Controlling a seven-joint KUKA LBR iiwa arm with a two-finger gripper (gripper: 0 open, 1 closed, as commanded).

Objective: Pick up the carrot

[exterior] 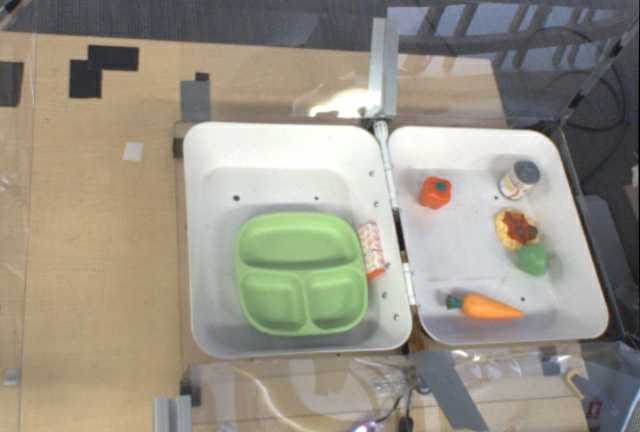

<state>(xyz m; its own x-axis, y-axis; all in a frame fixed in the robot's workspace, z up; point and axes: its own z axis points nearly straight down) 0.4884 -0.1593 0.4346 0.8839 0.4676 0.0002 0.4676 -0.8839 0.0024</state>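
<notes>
The carrot (485,307) is orange with a green stub at its left end. It lies flat near the front edge of the right bin (440,170), pointing right. Nothing touches it.
In the right bin sit a small red-orange pepper (434,192), a tin can (518,178), a yellow-and-red food piece (516,228) and a green item (533,259). The left bin (215,170) holds a green divided plate (300,272) and a small packet (371,249) at its right side.
</notes>
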